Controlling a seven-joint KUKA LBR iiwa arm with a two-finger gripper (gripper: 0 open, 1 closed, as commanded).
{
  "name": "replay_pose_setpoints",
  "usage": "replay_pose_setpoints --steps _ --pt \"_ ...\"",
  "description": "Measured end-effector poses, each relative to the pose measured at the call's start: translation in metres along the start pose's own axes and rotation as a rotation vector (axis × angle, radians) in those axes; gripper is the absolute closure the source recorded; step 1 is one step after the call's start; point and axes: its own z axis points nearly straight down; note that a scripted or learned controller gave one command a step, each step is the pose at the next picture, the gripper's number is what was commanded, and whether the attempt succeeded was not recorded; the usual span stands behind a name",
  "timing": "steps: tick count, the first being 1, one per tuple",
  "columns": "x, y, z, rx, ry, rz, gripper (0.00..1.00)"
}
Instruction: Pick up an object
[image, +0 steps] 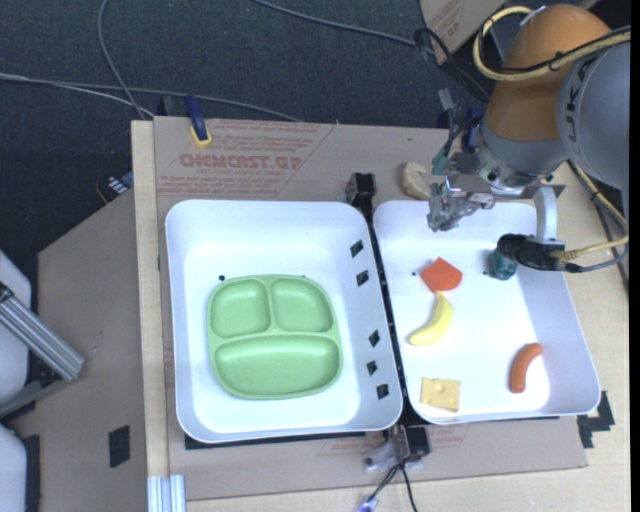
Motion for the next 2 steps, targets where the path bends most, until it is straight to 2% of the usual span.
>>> replay_pose_setpoints --steps 1,2 --pt "0.057 -0.022 0.000 0.000 -0.001 0.000 1.00" --pt "0.120 -0.029 -0.002 -0.001 0.000 -0.002 1.00"
